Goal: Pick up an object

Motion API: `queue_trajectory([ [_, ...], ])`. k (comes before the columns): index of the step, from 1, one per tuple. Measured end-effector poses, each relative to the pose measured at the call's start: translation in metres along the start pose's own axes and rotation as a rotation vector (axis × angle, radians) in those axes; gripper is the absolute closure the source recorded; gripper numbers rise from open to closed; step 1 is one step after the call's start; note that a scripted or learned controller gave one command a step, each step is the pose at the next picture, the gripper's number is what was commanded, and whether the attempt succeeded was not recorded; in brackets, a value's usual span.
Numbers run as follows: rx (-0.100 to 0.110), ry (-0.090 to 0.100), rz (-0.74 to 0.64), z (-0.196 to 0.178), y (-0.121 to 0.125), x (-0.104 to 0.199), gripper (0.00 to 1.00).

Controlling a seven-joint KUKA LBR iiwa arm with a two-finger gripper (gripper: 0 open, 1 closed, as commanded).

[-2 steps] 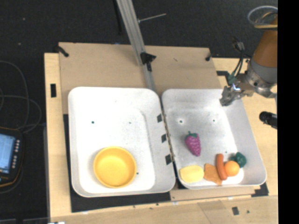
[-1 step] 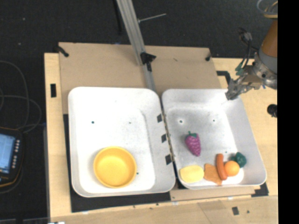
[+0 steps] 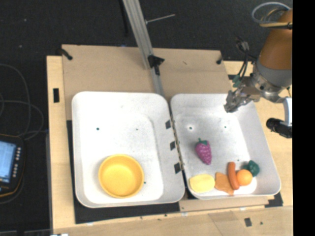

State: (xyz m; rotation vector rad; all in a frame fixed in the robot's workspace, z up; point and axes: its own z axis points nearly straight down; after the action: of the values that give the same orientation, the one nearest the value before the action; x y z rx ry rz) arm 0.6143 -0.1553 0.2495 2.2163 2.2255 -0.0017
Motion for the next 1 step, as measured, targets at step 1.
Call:
queue_trajectory([
  [1,-0.002,0.002,-0.001,-0.0069,-0.0139,0.0417,1.0],
])
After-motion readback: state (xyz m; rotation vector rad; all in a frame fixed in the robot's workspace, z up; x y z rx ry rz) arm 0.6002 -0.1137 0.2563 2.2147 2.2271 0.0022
